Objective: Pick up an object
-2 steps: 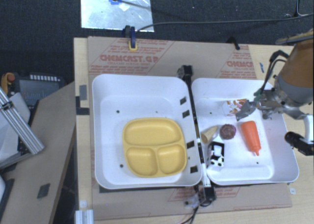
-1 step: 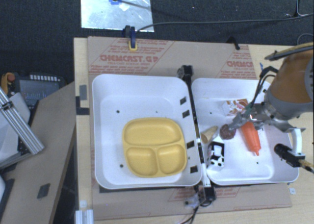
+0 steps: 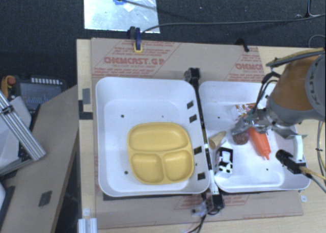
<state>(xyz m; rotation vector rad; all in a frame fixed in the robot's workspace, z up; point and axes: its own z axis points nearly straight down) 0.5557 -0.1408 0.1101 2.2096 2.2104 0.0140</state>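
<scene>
— Where's the claw sitting right now?

— Down low inside the right bin, near the middle of it. The arm comes in from the right side, with the orange band showing just above the wrist.

— Is it wide or narrow? Holding anything?

— I honestly can't tell. The fingertips are a dark tangle from here and I can't make out the gap between them, nor anything pinched in it.

— What's close to it?

— A small brownish-red round thing lies just under the claw's tip, touching it or very nearly; I can't say which. Just to the right of the claw is an orange carrot-shaped toy, lying on the bin floor at a slant. To the left of the claw and a bit nearer us is a pale tan wedge-like piece, by the bin's left wall. Nearer us again from the claw is a black-and-white block. Just behind the claw there's a scatter of small reddish specks on the bin floor.

— And the other bin?

— The left bin is well off to the claw's left. It carries a yellow divided plate, with one long compartment and two smaller ones, lying flat.

— What do the bins rest on?

— A cardboard sheet with red print, spread over the desk.
</scene>
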